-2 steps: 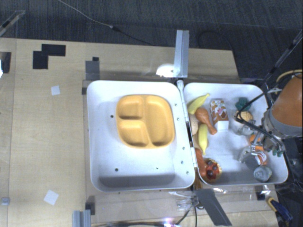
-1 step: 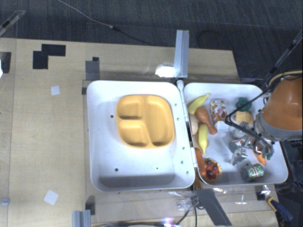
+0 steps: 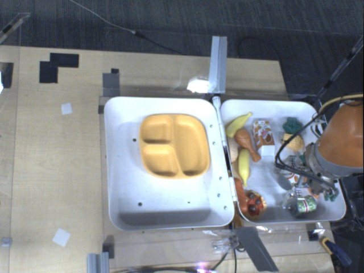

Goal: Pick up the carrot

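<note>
2 shallow white plastic bins sit side by side on the bench: the left bin (image 3: 119, 169) carries a yellow 3-compartment plastic tray (image 3: 173, 145), and the right bin (image 3: 273, 102) holds a scatter of toy food. The grey arm with its orange band (image 3: 344, 135) reaches in over the right bin's right side, with the gripper (image 3: 300, 182) low among cables near a small green-labelled can (image 3: 302, 205). Whether its fingers are spread or closed I cannot tell; they are lost in clutter.

The carrot (image 3: 239, 190) appears to be the slim orange-red piece lying lengthwise against the right bin's left wall, just below a yellow banana (image 3: 243, 165) and touching a dark round red-and-black toy (image 3: 253, 203) at its lower end. It is narrow, dull and partly shadowed by the wall, so its outline is hard to read.

To do this step well, the gripper probably needs to travel left across the bin, well apart from where it is now, line its fingers across the carrot's short axis, and descend at its middle. The wall and the 2 neighbours leave little room, so a centred, upright approach seems safest.
</note>
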{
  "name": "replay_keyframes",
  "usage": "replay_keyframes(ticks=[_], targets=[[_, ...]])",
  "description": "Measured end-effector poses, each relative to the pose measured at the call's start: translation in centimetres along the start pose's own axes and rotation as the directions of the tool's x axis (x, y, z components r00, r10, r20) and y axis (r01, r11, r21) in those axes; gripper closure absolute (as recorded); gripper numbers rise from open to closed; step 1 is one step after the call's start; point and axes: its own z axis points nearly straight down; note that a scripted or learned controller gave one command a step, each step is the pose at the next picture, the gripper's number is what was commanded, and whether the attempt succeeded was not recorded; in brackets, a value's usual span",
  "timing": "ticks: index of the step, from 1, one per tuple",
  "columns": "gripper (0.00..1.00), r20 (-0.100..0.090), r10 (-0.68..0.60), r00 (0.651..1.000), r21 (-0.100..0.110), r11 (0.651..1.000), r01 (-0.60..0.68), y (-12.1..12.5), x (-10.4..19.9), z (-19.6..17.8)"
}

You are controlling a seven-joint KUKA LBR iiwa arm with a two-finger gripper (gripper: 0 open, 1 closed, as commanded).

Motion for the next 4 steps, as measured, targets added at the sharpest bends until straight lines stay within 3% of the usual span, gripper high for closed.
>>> replay_keyframes(ticks=[1,2,3,4], targets=[[0.0,-0.006,0.247,0.969,0.0,0.969,-0.247,-3.2,0.1,0.1],[1.0,0.004,0.239,0.971,-0.002,0.971,-0.239,-3.0,-0.4,-1.2],[1.0,0.013,0.234,0.972,-0.002,0.972,-0.234,-2.9,-0.7,-2.4],[1.0,-0.005,0.272,0.962,-0.003,0.962,-0.272,-3.0,-0.1,-0.2]])
